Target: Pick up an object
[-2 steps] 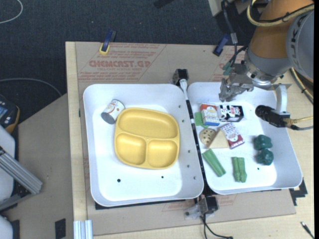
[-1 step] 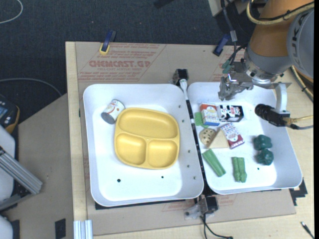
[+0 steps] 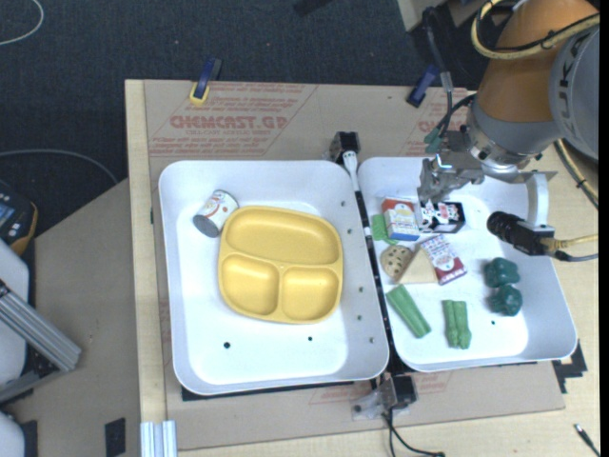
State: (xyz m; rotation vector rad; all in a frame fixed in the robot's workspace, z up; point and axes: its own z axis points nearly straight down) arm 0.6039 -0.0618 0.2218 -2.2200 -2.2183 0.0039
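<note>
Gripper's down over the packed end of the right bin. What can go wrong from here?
1. The gripper sits above tightly packed small packets; it may catch two or pinch an edge and slip.
2. The black-and-white packet lies partly under it and could get shoved toward the bin wall rather than lifted.

Red "CHEMCAST GP" print on brown bench sheet [image 3: 228, 122]; packet labels unreadable.
</note>
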